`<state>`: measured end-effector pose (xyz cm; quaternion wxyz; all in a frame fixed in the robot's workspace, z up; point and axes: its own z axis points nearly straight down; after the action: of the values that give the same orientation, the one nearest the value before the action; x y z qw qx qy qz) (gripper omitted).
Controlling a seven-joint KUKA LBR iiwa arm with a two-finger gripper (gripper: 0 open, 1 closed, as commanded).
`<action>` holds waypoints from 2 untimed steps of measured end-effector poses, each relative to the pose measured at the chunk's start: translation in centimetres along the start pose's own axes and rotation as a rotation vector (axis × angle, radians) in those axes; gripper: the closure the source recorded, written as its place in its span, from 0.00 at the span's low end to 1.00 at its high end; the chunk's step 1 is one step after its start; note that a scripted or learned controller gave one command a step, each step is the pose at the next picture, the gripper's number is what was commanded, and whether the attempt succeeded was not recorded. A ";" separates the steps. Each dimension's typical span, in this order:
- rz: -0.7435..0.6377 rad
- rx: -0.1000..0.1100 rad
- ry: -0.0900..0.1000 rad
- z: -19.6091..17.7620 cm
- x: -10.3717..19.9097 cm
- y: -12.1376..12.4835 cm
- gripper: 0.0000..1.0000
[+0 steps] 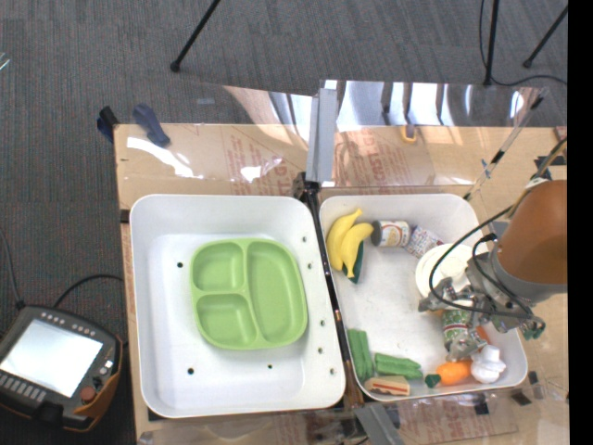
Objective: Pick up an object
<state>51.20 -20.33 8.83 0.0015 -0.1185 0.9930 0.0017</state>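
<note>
My gripper (466, 315) hangs low over the right side of the right bin (398, 309), below the arm's orange band (545, 235). Directly under it stands a small patterned can (457, 332), partly hidden by the gripper. A white bowl (435, 269) lies just left of the wrist. Two yellow bananas (346, 237) rest on a dark green sponge at the bin's far left, with a small jar (393, 235) lying beside them. Along the near edge lie green vegetable pieces (398, 364), a toy sandwich (389, 386), an orange carrot (453, 373) and a white toy (487, 364).
The left bin (157, 248) holds a green divided plate (248, 293). A metal divider post (320, 142) rises behind the seam between the bins. A tablet pendant (51, 364) sits on the floor at the lower left. Tripod legs stand at the back.
</note>
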 end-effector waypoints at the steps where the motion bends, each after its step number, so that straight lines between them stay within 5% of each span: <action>1: -0.003 -0.002 0.000 -0.9 -0.1 0.1 1.00; 2: -0.003 -0.002 0.001 -0.9 -0.1 0.2 0.00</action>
<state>51.26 -20.17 9.70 0.0009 -0.1200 0.9928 0.0027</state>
